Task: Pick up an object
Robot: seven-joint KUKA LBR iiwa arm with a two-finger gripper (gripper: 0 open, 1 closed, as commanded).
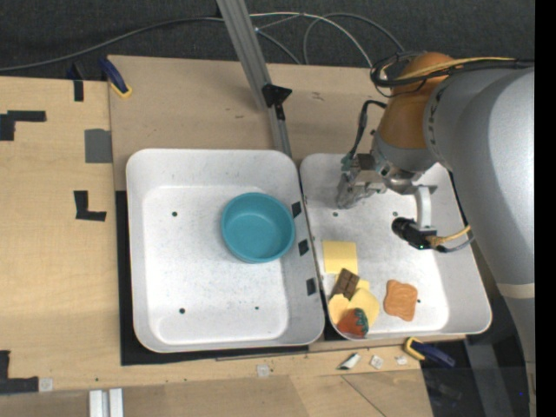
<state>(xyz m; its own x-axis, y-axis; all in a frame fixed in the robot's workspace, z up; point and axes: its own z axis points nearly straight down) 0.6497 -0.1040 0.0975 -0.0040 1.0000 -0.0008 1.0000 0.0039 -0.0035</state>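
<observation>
My gripper (348, 194) hangs over the far left part of the right bin (460, 315), its tips close to the bin floor with nothing seen between them. Nearer the front of that bin lie a pale yellow square block (340, 254), a small brown piece (347, 283), a yellow round piece (365, 303), a red-and-green item (354, 321) and an orange toast-like piece (401, 300). A blue bowl (257, 226) sits upright in the left bin (156, 233).
The grey arm with its orange band (415, 115) fills the right side above the right bin. A slanted metal pole (252, 59) rises behind the bins. A black cable connector (415, 231) hangs by the wrist. Blue-yellow clamps hold the bench edges.
</observation>
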